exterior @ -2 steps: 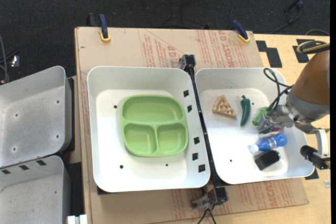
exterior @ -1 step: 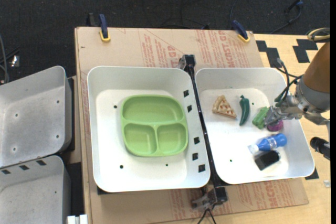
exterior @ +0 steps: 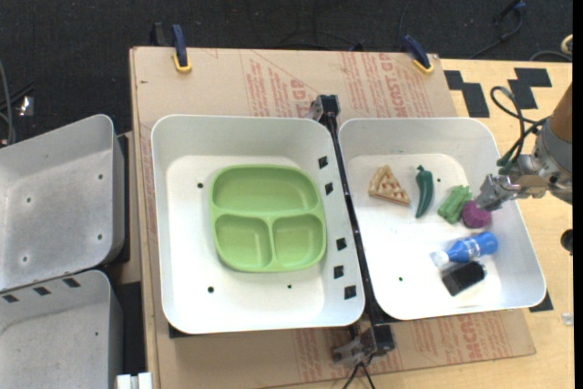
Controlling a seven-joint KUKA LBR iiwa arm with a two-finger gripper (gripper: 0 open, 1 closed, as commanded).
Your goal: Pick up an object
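1. Your claw [exterior: 496,189] sat low over the right bin [exterior: 510,287], at its right side, reaching in across the rim; whether it was clenched or released, you could not tell from this view.
2. Right at its tip lay a purple object [exterior: 475,215], touching a green block [exterior: 454,203] on its left.
3. Left of those, a dark green pepper [exterior: 424,190] lay upright in the picture, with a waffle-patterned wedge [exterior: 389,186] just beside it.
4. Nearer the front rim, a blue bottle [exterior: 469,249] with a white cap lay on its side, touching a black block [exterior: 463,277].
5. The left bin [exterior: 182,287] carried a light green divided plate [exterior: 268,217], three compartments, well apart from the claw.
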